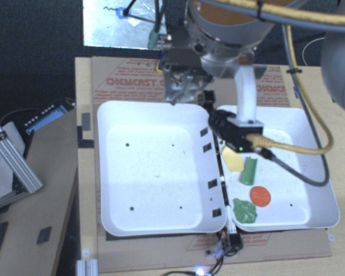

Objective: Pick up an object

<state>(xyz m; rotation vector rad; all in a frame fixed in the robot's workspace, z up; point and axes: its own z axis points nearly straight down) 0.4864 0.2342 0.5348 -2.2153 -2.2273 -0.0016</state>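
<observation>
Two shallow white bins sit side by side on a cardboard-covered bench (132,76). The left bin (155,165) shows bare white floor with a few small dark dots. The right bin (310,177) holds four small objects clustered near its left wall: a pale yellow piece (233,162), a green cylinder (250,171) leaning just beside it, an orange-red disc (260,196) below that, and a crumpled green piece (245,210) near the front corner. A row of small black clips (213,164) lines the seam between the bins.

The KUKA arm (236,16) looms over the top of the bins, its grey wrist and orange band cut off by the upper edge. The gripper (187,91) hangs at the back rim of the left bin, blurred and partly masked by the wrist, so whether it is spread or closed cannot be told. A white post carrying a black module (237,132) stands over the right bin, trailing a yellow cable (293,148).

Dark carpet surrounds the bench, with an aluminium frame (11,160) at left.
</observation>
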